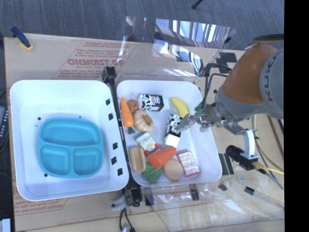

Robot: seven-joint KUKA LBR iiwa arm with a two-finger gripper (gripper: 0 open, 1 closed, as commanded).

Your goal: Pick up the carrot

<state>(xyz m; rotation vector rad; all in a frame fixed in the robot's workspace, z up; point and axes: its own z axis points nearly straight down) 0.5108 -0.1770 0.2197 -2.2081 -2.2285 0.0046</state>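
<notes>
The jaws' state cannot be told; the gripper (pixel 186 121) is seen beside a black-and-white carton (pixel 173 123). The carrot (pixel 126 112) lies at ten o'clock in the right bin (pixel 211 153); a blue tray (pixel 71 147) sits in the left bin (pixel 21 129).

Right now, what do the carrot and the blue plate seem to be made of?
The carrot looks like moulded toy plastic: smooth, even orange, with a slight sheen, though painted wood is possible. The blue plate, in the left bin, seems to be hard plastic: one flat turquoise colour, three rounded moulded compartments, and a satin finish without strong glare.
</notes>
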